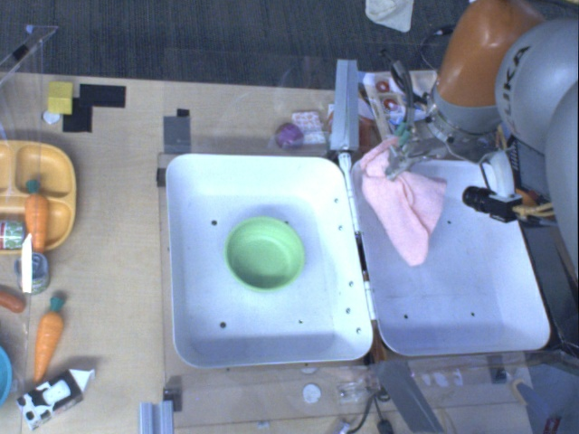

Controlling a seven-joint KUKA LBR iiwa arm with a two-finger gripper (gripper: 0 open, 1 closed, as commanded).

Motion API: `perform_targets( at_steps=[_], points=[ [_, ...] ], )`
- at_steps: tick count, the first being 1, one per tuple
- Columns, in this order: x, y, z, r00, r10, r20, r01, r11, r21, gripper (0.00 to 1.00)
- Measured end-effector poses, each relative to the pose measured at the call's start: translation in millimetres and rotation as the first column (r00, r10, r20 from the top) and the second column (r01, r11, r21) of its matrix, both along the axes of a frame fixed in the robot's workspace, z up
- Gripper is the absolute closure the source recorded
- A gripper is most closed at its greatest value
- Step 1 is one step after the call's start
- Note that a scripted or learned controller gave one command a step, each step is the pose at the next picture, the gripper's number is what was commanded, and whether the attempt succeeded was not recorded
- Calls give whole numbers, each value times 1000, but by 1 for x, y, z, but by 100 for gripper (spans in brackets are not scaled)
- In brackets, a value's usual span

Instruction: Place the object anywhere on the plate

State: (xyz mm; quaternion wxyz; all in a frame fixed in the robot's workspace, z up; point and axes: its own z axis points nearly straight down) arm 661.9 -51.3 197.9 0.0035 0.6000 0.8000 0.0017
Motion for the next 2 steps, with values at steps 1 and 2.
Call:
perform_targets(
  at_steps=[1,2],
  points=[
    [-38,65,11,960,281,2,-281,960,-1,100],
    [-109,130,63,907,421,1,-421,907,-1,100]
  ],
)
